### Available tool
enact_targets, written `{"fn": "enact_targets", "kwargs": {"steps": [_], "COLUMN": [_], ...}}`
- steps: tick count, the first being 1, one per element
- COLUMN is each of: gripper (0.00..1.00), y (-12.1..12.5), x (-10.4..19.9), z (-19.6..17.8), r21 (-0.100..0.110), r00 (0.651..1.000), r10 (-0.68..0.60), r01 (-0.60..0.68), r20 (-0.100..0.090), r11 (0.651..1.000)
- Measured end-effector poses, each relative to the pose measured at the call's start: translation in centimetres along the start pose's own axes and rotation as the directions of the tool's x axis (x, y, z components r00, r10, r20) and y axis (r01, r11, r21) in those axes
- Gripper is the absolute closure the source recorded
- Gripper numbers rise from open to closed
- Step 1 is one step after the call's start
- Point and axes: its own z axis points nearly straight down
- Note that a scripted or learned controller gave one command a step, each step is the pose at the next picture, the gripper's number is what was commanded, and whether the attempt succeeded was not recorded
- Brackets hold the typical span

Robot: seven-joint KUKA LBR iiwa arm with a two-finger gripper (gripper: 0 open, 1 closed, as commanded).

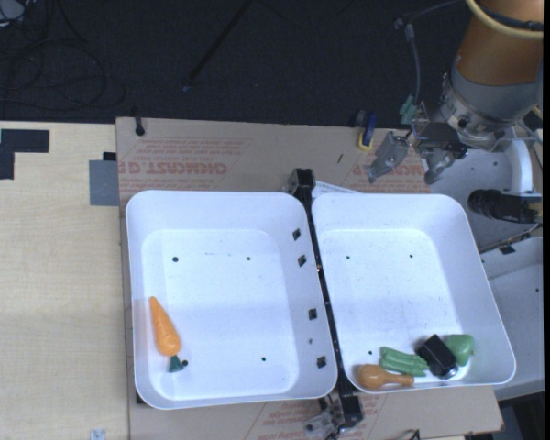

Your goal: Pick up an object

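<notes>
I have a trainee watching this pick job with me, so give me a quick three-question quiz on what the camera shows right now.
1. True or false: the toy carrot lies in the left bin.
2. Multiple choice: where in the right bin do the black block, the green pieces and the tan pear-shaped toy sit? A) far left corner B) middle C) near right corner
3. Fill in: the gripper hangs above the bench just beyond the ____ bin, holding nothing.

Key
1. True
2. C
3. right
</notes>
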Motion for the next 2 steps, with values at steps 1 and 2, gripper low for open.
{"fn": "enact_targets", "kwargs": {"steps": [1, 2], "gripper": [0.00, 0.00], "y": [2.0, 2.7], "x": [9.4, 16.4], "z": [-0.5, -9.8], "r21": [0.000, -0.008], "r00": [1.000, 1.000], "r10": [-0.002, 0.000], "r01": [0.002, 0.000], "r20": [-0.001, -0.001], "r11": [1.000, 1.000]}}
